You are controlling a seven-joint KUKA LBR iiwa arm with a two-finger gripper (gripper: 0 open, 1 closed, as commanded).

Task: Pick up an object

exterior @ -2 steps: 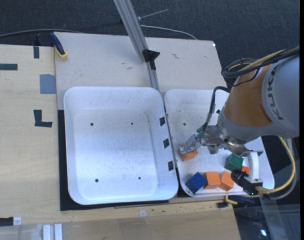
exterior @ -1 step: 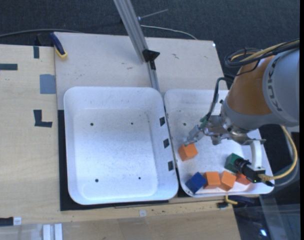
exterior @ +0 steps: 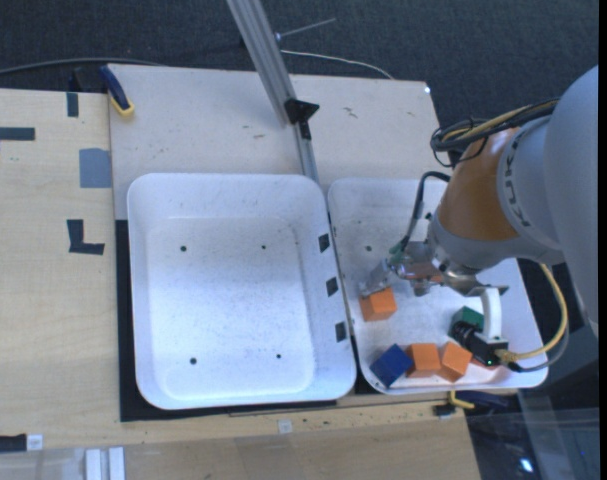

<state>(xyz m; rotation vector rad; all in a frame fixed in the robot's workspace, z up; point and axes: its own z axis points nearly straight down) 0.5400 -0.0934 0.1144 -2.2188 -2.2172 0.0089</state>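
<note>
Your arm reached in from the right and hung low over the right bin, with the gripper down near the bin floor. The wrist and orange band covered most of the tool, so how the hand stood, and whether it had hold of anything, could not be told from this angle. Just beside and below the gripper lay an orange block, sitting on the bin floor slightly tilted; whether the tool touched it was too close to call, but it looked to be resting rather than lifted. Near the bin's front edge you had a blue block, two more orange blocks touching each other, and a green piece partly under the cabling. The left bin beside it held nothing that mattered to this pick. You appeared to be at the approach or grasp stage, with the lone orange block the likely target. The next move called for centring the tool over that block, since it sat a little off toward the front-left of the tool, then descending squarely and closing before any lift, minding the bin's dividing wall close by.
</note>
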